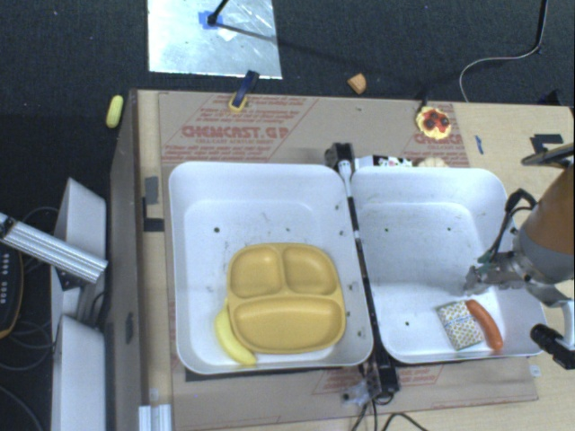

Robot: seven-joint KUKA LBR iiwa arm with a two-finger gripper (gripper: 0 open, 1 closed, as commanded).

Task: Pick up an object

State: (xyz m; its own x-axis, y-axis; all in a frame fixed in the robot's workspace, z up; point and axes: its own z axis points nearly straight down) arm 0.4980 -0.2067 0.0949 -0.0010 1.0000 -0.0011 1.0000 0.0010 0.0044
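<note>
An orange sausage-shaped toy (pixel 484 324) lies at a slant in the right-hand bin (pixel 422 205), touching a small speckled packet (pixel 459 324) on its left — both sit just below and slightly left of the gripper (pixel 481 277), near the bin's front right corner. The gripper hangs low over the bin's right side at the end of the grey arm (pixel 548 241), which enters from the right edge; nothing shows between its fingers, and whether they are open or closed cannot be told from this angle. Well to the gripper's left, across the divider between the bins, the left-hand bin (pixel 216 196) holds a yellow compartment plate (pixel 286 296) with a banana (pixel 230 338) tucked against its lower left edge. Farther back from the gripper, on the cardboard-covered bench (pixel 296 124), rest a small round red-and-yellow item (pixel 434 121) and a yellow-and-blue clip-like object (pixel 243 92) — beyond them, on the dark floor, a shiny metal sheet (pixel 214 23), a small tan piece (pixel 358 83) and a yellow object (pixel 114 110).
</note>
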